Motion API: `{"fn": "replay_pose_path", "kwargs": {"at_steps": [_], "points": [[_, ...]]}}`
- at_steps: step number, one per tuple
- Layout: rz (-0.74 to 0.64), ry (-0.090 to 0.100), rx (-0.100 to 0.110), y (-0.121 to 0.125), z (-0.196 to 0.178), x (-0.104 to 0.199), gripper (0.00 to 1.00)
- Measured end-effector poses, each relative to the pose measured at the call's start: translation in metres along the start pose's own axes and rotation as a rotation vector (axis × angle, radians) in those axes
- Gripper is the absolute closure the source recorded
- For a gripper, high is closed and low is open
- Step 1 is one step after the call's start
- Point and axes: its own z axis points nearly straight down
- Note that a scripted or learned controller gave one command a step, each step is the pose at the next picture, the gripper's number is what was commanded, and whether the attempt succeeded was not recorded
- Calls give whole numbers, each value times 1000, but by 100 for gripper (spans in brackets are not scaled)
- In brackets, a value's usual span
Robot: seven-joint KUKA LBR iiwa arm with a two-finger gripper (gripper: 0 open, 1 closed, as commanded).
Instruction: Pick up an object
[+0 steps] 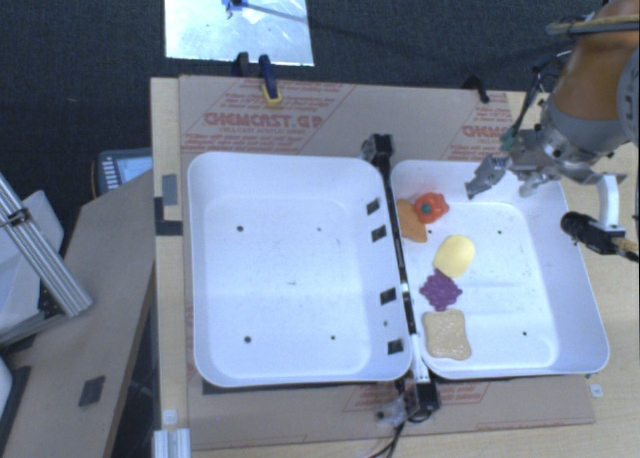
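Note:
The right bin holds several small things along its left side. A red-orange round piece lies on an orange wedge near the far left corner. Toward the front come a yellow lemon-like lump, a purple cluster and a tan toast slice. My gripper hangs over the bin's far edge, right of the red-orange piece and apart from it. Its fingers are spread open with nothing between them.
The left bin lies beside the right one, with a black-clipped divider where they meet. Both rest on a cardboard sheet. A shiny metal plate lies at the back left.

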Motion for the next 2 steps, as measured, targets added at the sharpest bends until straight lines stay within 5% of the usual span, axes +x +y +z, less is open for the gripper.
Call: {"fn": "replay_pose_path", "kwargs": {"at_steps": [1, 2], "points": [[-3, 0, -4, 1, -12, 0, 100], [-7, 1, -8, 19, -75, 50, 100]]}}
